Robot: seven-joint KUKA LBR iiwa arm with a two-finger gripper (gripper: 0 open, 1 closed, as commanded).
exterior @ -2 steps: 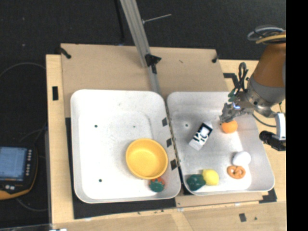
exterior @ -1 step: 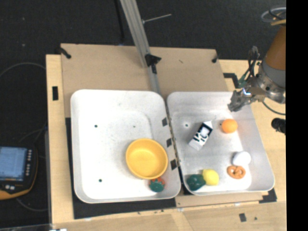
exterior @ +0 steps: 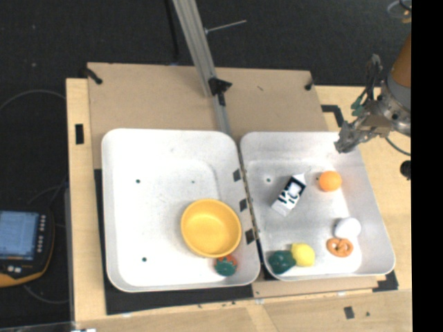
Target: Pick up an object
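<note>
small white carton (exterior: 288, 194) with black markings too blurred to read, no other legible text or labels

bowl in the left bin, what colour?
Yellow. The bowl shows clearly in the camera view, near the left bin's front right corner.

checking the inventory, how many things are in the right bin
6: white carton, orange ball, white ball, orange ring, yellow piece, green piece. None looks hidden.

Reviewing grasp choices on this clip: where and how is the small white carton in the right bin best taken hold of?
Probably across its narrow width, from above. The white carton lies flat and slanted, apart from the orange ball, so fingers fit along both long sides.
</note>
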